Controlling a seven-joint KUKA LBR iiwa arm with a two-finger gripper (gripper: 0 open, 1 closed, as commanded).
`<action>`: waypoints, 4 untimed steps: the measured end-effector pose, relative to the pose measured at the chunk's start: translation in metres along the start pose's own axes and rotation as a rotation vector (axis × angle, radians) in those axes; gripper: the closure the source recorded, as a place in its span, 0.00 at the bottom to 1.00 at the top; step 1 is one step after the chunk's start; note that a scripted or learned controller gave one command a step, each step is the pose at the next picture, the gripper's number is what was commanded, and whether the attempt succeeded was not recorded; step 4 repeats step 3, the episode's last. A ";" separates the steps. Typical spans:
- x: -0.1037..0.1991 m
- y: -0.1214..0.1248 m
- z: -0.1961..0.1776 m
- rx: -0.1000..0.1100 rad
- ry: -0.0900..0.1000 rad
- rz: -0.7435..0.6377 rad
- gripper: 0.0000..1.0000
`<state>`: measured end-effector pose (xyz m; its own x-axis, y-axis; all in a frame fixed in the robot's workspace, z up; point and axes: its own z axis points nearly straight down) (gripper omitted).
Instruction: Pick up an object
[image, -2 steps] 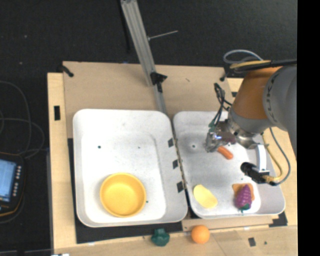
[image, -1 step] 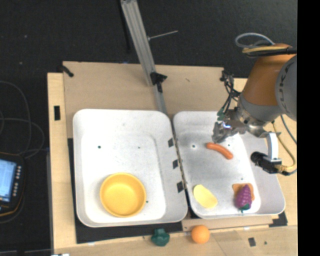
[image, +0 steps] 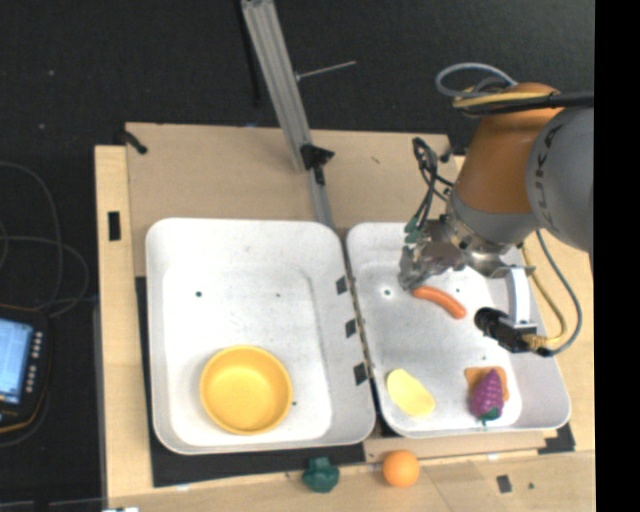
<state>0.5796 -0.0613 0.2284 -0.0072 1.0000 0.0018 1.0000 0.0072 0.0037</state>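
Observation:
In the right bin (image: 385, 300) lie an orange carrot-like piece (image: 441, 300), a pale yellow lemon-shaped piece (image: 409, 392) near the front, and a purple grape bunch (image: 487, 393) resting on an orange piece at the front right. My gripper (image: 415, 272) hangs low over the right bin's upper middle, its tip just left of and above the carrot's left end. The arm's grey and orange body covers the bin's back right corner. A yellow bowl (image: 246, 388) sits in the left bin (image: 200, 260) near its front.
A slanted metal pole (image: 288, 100) rises behind the bins. An orange ball (image: 400, 468) and a green piece (image: 320, 475) lie on the bench in front of the bins. A black cable and connector (image: 505, 330) hang over the right bin's right side.

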 end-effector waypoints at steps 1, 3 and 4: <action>0.043 -0.015 -0.009 0.002 0.000 0.000 1.00; 0.144 -0.043 -0.004 0.003 -0.001 0.005 1.00; 0.144 -0.043 -0.004 0.003 -0.001 0.005 1.00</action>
